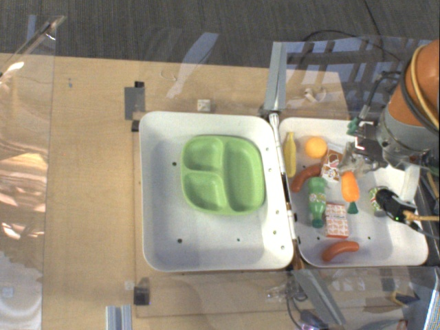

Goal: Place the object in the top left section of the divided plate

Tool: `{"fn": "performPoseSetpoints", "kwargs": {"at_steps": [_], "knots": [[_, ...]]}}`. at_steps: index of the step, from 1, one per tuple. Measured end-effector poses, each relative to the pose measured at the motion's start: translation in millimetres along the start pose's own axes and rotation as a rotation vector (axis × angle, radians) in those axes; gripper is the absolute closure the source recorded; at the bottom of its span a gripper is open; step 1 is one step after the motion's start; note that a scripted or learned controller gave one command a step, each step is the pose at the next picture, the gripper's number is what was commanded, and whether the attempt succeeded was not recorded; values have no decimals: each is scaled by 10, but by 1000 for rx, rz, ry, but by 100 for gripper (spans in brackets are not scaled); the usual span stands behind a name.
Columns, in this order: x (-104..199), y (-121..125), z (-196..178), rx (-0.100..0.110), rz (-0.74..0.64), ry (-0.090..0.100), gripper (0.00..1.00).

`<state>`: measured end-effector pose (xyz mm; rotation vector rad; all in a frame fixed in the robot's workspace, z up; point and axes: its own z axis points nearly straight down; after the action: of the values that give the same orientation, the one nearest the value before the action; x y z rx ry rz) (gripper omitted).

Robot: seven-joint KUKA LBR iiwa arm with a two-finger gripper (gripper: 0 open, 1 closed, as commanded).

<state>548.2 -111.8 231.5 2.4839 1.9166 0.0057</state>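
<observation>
Green divided plate (pixel 223 174) sitting in left bin (pixel 158 246), all sections bare. Tool (pixel 357 155) hovering over right bin (pixel 405 253) near carrot (pixel 350 186); its opening: cannot tell. Nothing being carried yet; pick and placement both remaining.

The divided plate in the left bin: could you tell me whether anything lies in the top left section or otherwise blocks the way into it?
Nothing visible does. The green divided plate lies alone in the left bin, all sections bare. The toy food sits in the right bin, near the gripper.
</observation>
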Motion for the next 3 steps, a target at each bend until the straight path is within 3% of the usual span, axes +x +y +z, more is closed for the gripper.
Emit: {"fn": "performPoseSetpoints", "kwargs": {"at_steps": [1, 2, 3], "knots": [[819, -128, -84, 1, -195, 1, 100], [1811, -376, 472, 3, -411, 2, 100], [2458, -57, 736, 3, -490, 2, 100]]}}
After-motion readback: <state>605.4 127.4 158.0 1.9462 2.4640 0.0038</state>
